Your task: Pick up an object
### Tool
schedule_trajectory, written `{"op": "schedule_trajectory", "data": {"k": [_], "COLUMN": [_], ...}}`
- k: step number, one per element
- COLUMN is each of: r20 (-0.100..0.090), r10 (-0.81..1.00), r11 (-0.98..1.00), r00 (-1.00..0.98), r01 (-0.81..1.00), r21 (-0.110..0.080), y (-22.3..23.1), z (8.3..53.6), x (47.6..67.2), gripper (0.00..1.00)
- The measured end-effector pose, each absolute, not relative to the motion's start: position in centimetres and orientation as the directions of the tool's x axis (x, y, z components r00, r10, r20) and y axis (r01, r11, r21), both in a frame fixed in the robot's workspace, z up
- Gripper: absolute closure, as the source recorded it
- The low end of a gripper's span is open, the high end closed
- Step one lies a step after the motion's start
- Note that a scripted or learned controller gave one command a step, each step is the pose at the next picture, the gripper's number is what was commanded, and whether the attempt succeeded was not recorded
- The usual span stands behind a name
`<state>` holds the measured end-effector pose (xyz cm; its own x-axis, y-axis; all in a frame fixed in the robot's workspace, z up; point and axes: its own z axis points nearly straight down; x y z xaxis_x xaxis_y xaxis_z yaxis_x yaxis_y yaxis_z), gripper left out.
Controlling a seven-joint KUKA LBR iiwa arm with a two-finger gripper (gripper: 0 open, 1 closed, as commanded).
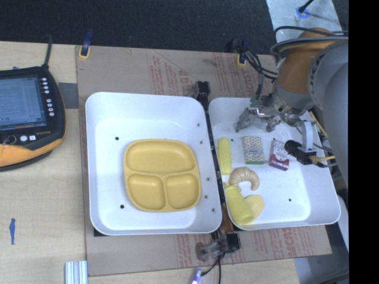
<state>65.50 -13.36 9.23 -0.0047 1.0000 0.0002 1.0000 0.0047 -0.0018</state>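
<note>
The right bin (296, 209) holds a yellow corn cob (224, 155), a green-and-white packet (253, 149), a small red-and-white packet (279, 154), a tan croissant (245, 177) and a yellow cup lying on its side (241, 207). My gripper (256, 120) hangs over the far part of this bin, just beyond the green packet, with its grey fingers spread apart and nothing between them. The left bin (106, 123) carries a yellow divided plate (161, 174).
A teach pendant (26, 114) lies on the bench at the left. Clamps sit at the bin joint, far (202, 90) and near (216, 247). The grey arm with its orange band (302, 64) and cables crowds the right bin's far right side.
</note>
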Motion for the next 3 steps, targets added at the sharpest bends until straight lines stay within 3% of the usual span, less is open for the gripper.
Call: {"op": "schedule_trajectory", "data": {"k": [1,2,3], "r20": [-0.001,-0.001,0.000], "r10": [1.000,1.000,1.000], "r11": [0.004,0.004,0.005], "r00": [-0.004,-0.004,-0.005], "r01": [1.000,1.000,1.000], "r21": [-0.004,-0.005,-0.002], "y": [-11.4,-11.3,-12.5], "z": [9.2,9.1,9.2], "x": [61.5,59.2,64.5], "gripper": [0.00,0.00,0.00]}}
